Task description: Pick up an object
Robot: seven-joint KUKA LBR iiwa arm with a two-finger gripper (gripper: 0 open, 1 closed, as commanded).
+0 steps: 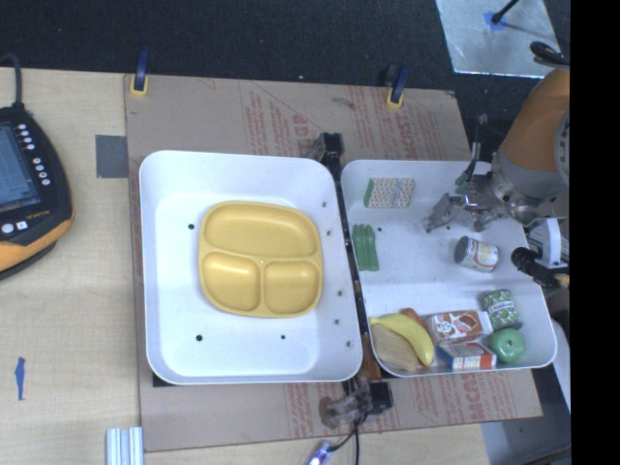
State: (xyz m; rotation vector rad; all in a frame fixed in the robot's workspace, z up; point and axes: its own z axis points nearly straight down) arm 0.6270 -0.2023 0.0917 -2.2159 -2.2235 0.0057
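Small can (477, 253): we log it lying in the right bin (407, 289), just below our gripper (448, 217), whose fingers spread apart, grasping nothing.

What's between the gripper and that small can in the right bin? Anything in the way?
Nothing: in the camera view only bare white bin floor separates the gripper from the small can, lying on its side just below-right of it.
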